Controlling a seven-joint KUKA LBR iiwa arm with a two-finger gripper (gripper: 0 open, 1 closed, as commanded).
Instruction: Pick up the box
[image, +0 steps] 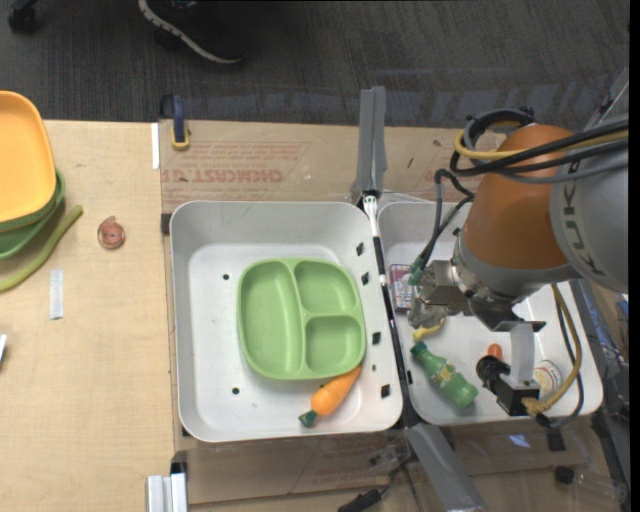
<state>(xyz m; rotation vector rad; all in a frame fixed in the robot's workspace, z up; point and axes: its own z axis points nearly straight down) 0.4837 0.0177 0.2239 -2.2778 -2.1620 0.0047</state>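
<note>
Bins sat side by side on the bench (100, 360): the left bin (200, 300) held a green divided plate (300, 318) with a toy carrot (333, 395) lying against its near edge, and the right bin (580, 395) held a green bottle (443, 375) near its front. The box (399, 284), with a purple label, lay at the right bin's left wall, partly hidden beneath the arm (520, 210). The gripper (432, 305) hung low just right of the box, and whether the jaws were released or clenched could not be told.
</note>
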